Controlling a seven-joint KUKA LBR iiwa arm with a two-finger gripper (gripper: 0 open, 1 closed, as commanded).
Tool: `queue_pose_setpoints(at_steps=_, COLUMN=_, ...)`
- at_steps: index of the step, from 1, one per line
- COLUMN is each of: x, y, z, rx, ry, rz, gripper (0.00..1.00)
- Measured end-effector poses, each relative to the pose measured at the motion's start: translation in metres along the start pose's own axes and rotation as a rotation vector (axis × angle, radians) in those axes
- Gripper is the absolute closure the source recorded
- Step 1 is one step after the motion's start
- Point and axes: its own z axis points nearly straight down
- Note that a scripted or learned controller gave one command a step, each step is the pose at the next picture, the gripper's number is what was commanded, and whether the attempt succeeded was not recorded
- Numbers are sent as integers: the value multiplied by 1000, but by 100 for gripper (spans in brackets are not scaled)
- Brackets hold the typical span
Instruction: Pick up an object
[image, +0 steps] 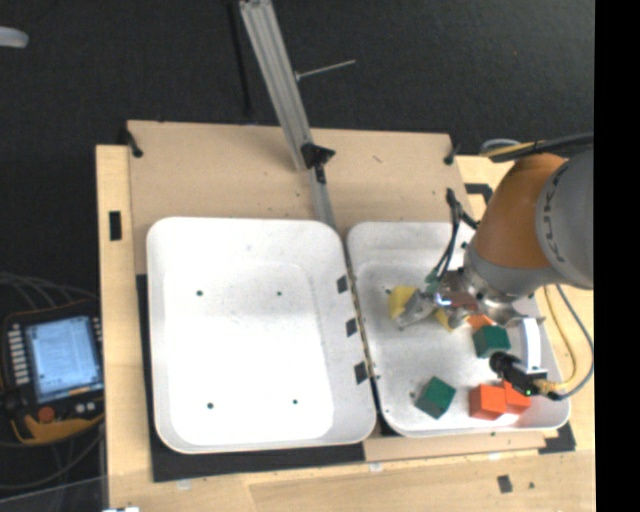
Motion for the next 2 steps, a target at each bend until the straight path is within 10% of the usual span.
queue_pose_setpoints(at_steps=1, x=-2, y=5, z=13, rx=-21, ry=-4, rz=-1, gripper=0)
queue_pose_setpoints(at_steps=2, x=-2, y=2, z=8, rx=-12, ry=-1, rz=8, gripper=100)
